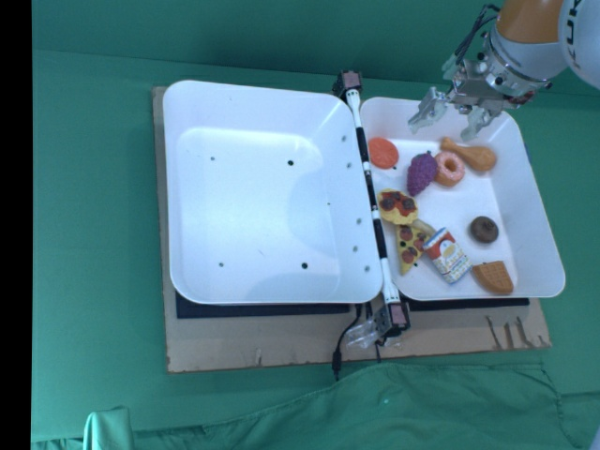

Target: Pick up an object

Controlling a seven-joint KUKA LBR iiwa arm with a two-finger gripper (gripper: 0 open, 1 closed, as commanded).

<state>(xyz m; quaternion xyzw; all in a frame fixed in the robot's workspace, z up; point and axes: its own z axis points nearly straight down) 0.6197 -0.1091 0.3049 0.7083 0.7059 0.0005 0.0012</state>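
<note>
While the grey arm (544, 17) with its orange band reaches in from the upper right, the gripper (454, 118) hangs above the far part of the right bin (534, 214). Its fingers (424, 112) are spread wide and nothing is between them. One finger is near the far left part of this bin, the other is just above the toy chicken leg (472, 156).

All the toy foods lie in the right bin. The chicken leg lies near the far right side, and a pink donut (449, 168) is touching its thin end. Just beside the donut, on its left, there is a purple bunch of grapes (421, 172). An orange-red round piece (382, 152) lies near the divider between the bins. More to the near side, two pizza slices (404, 225) lie one after the other along the left wall. A small can with a red and blue label (447, 255) lies tilted beside the lower slice. A brown chocolate donut (484, 230) lies apart from it on the right, and an orange waffle-like wedge (494, 277) is near the front right corner.

The left bin (262, 195) is beside it. Both bins stand on a brown cardboard sheet (281, 350) on the green worktop (84, 204).
</note>
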